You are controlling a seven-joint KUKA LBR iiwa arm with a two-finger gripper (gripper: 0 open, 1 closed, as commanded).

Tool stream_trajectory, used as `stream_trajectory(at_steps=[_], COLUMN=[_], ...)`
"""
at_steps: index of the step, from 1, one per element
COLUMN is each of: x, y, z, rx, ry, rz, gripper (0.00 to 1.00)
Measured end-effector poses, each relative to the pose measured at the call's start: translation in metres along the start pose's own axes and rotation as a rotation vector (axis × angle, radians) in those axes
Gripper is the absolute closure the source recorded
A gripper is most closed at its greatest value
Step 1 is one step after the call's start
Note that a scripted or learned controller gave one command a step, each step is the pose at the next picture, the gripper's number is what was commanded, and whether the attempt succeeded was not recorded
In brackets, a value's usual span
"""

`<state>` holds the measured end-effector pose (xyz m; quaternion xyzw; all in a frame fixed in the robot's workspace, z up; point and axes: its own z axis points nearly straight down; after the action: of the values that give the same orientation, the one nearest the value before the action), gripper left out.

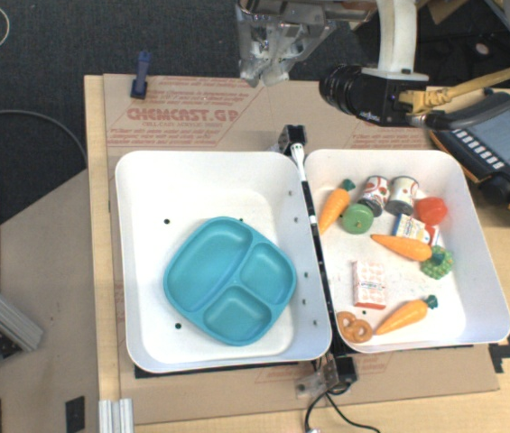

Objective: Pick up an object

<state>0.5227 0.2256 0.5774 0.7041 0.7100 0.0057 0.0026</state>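
The right bin (480, 269) holds several small items. Among them are three toy carrots (332, 207) (403, 246) (405, 314), two small cans (375, 192) (403, 193), a green round piece (357, 218), a red piece (431, 210), a broccoli floret (438, 262), a small white-and-red box (370, 284) and a pretzel (354, 326). My gripper (268, 61) hangs high over the bench's far edge, beyond both bins and above the gap between them. It is open with nothing between its fingers.
A teal divided plate (229, 280) lies in the left bin (137, 242). A black clamp (292, 138) sits at the far end of the wall the bins share. A blue clip (140, 75) stands on the cardboard's far-left edge. A tablet (498, 142) lies at right.
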Motion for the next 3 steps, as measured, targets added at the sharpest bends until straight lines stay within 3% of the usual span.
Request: stream_trajectory(at_steps=[1,2,3], x=[-0.003,-0.001,-0.026], y=[0.016,-0.014,-0.003], z=[0.221,0.134,0.035], rx=[0.029,0.003,-0.002], ry=[-0.012,0.001,0.000], rz=[0.011,0.005,0.011], gripper=[1.00,1.00,1.00])
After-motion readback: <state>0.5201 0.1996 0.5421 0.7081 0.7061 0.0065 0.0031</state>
